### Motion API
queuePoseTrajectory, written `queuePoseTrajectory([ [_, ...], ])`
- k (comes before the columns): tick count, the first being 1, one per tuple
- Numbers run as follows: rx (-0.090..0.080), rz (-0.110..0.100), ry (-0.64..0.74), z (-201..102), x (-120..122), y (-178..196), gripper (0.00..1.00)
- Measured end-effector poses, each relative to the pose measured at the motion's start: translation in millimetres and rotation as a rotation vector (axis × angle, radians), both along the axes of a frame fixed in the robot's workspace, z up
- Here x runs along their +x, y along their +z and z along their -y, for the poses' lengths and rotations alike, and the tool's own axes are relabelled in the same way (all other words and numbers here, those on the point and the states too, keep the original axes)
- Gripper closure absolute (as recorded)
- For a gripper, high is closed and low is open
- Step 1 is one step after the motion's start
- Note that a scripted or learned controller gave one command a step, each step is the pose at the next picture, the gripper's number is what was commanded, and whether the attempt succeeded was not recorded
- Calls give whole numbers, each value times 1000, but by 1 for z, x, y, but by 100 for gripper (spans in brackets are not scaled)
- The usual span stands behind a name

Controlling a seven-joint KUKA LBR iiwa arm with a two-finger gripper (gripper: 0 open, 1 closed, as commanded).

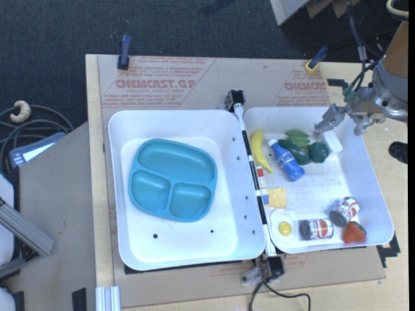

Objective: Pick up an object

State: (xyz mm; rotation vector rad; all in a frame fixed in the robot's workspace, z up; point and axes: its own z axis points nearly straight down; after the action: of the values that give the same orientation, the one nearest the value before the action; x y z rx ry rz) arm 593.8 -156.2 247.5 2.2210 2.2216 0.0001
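Hand [342,120] poised over far right of right bin [369,173], fingers spread wide, nothing between them. Just left of it: green objects [305,146], blue bottle [286,160], banana [259,149]. Near edge: two cans [331,220], red strawberry [354,232], small yellow piece [284,227]. Left bin [123,193] with blue divided plate [172,179].
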Motion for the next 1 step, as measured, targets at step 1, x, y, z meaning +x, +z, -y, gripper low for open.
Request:
queuePoseTrajectory([
  [1,1,-3,0,-37,8,-127,0],
])
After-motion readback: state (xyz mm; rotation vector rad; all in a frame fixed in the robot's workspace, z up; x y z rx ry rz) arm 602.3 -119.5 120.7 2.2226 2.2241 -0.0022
